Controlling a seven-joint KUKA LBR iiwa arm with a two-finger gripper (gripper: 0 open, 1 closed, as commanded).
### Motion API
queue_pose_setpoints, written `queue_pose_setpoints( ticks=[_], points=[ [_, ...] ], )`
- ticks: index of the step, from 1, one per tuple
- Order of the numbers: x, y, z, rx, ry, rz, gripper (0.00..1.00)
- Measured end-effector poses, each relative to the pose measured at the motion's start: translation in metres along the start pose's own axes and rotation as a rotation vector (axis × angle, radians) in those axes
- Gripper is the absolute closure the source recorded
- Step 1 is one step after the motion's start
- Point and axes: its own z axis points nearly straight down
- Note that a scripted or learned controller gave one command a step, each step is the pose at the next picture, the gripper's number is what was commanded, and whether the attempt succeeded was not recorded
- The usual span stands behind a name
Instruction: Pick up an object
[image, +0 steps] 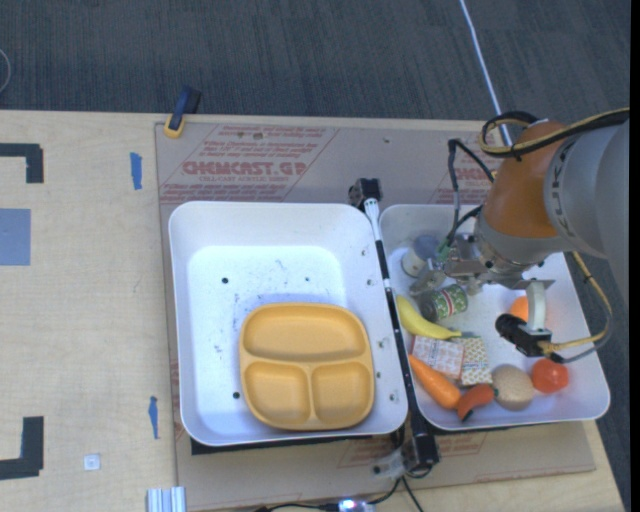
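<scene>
My gripper (447, 274) is down in the right bin (590, 395), under the orange band of the arm. It hangs just above a small can with a green label (453, 301), which lies tilted on the bin floor. Whether anything sits between the gripper's tips is hidden by the wrist. A yellow banana (424, 320) lies just left of the can. Below it are a patterned packet (450, 356) and an orange carrot (434, 380).
The right bin also holds a red tomato (549, 375), a tan round lump (512, 386), a small red-orange piece (477, 398) and a grey-blue disc (428, 246). The left bin (200, 260) holds a yellow divided plate (305, 362).
</scene>
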Motion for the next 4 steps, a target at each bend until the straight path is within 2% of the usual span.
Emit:
queue_pose_setpoints(
  ticks=[1,2,3,4],
  points=[
    [0.0,0.001,-0.011,-0.005,-0.001,0.001,1.0],
    [0.0,0.001,-0.011,-0.004,-0.001,0.001,0.0],
    [0.004,-0.015,0.0,0.0,0.0,0.001,0.0],
    [0.004,-0.014,-0.011,-0.004,-0.001,0.002,1.0]
  ],
)
